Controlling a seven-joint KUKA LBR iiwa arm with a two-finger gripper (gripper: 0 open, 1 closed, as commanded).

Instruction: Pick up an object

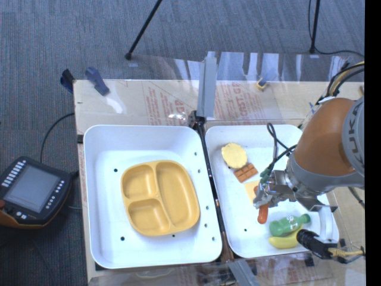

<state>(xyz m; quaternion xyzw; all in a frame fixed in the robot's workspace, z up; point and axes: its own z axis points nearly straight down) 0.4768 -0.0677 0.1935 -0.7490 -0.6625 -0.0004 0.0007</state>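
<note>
Grey arm (309, 180), broad orange band, black cables, metal wrist

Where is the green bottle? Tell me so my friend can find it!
Look in the right white bin, down near its front corner by the grey and orange arm. The green bottle lies on its side between a yellow banana and an orange carrot. Nothing else there is green.

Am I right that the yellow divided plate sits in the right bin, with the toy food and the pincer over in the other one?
Not quite. The camera view shows the yellow divided plate in the left bin, not the right. The rest holds: the toy food, such as the green bottle and banana, lies in the right bin, and the pincer is over it too.
</note>
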